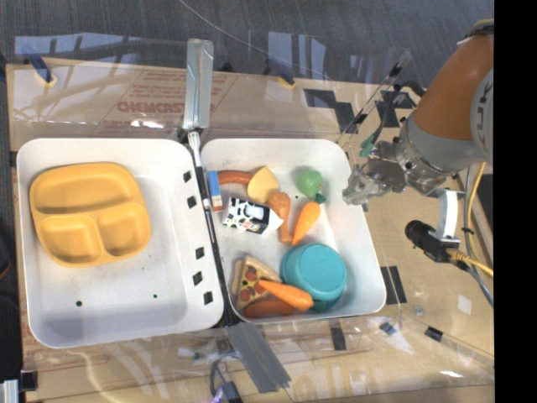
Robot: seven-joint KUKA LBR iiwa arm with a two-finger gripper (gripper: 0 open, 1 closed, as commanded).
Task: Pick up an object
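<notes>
White bins sit edge to edge; I see the hand [359,187] over the right bin's [362,250] right rim, its grip impossible to tell. Beside it, a green ball [310,180] and carrot [305,221] crowd the right bin; the left bin [126,296] holds a yellow tray [88,211].

Crowded into the right bin [357,217]: a teal bowl [314,274] near the front right corner, upside down; a pizza slice [249,279] by the front left corner with a carrot [284,293] across it; another carrot [305,222] mid-bin, tilted; a green ball [310,180], cheese wedge [263,183] and sausage [235,176] along the back edge; a black-and-white carton [247,216] near the left edge.
</notes>
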